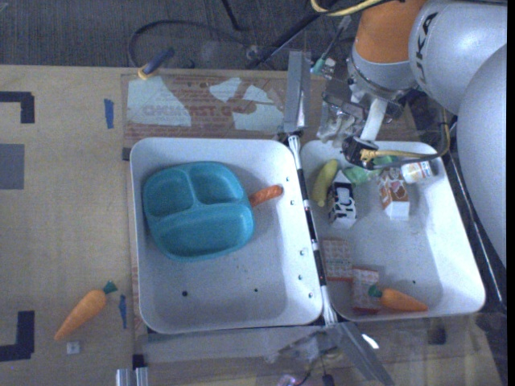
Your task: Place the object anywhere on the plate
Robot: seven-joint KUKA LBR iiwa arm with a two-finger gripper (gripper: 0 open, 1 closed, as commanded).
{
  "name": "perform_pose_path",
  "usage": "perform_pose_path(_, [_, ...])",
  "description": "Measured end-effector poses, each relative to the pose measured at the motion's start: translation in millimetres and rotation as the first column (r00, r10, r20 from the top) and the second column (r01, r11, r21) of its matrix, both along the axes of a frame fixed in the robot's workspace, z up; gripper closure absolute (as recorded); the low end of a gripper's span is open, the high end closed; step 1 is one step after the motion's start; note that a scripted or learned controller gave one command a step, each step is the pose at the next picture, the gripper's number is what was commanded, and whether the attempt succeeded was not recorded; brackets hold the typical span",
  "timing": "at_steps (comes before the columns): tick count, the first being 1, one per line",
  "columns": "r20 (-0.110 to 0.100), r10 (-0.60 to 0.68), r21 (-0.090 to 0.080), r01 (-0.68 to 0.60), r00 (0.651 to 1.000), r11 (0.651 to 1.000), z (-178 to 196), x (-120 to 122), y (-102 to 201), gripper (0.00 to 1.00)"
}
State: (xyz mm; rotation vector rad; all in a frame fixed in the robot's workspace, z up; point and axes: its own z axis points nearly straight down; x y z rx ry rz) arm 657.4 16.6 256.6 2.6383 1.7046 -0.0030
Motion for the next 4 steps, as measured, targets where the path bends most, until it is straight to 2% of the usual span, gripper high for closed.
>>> perform_pose_path(1, [0.003, -0.099, 0.001, 0.099, 0.995, 0.995, 74.2, 6.7, 18.0, 1.0])
perform_pose_path(2, [-0.002, 0.11, 0.002, -0.11, 0.994, 0.994, -72.9, 8.5, 63.4, 1.0])
perform_pose_path(3, [0.0, 0.374, 0.003, -0.374, 0.927, 0.927, -86.6, 6.9, 125.3, 1.0])
perform_pose_path(4, [0.004, 0.627, 0.001, -0.627, 0.779, 0.779, -106.7, 9.1, 184.1, 1.0])
